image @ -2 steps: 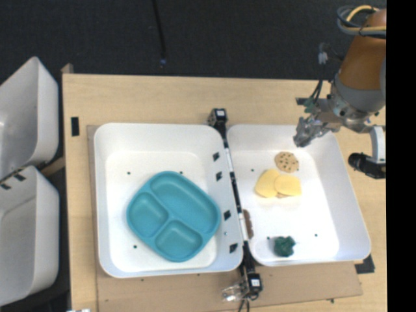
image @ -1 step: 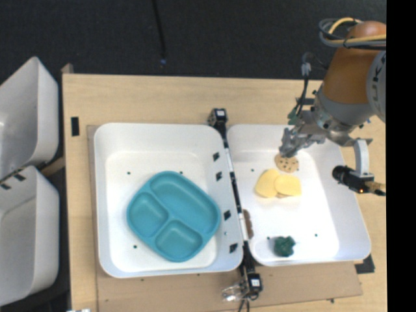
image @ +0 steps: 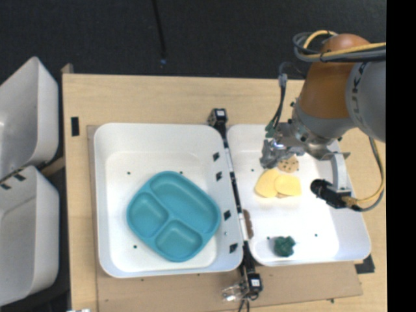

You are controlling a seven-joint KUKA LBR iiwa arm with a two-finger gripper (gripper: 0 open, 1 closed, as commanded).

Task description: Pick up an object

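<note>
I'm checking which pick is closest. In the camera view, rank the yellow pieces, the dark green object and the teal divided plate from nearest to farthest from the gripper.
1. Yellow pieces: right bin, just below the gripper.
2. Dark green object: right bin, near its front edge, well below the gripper.
3. Teal divided plate: left bin, across the divider, farthest.
</note>
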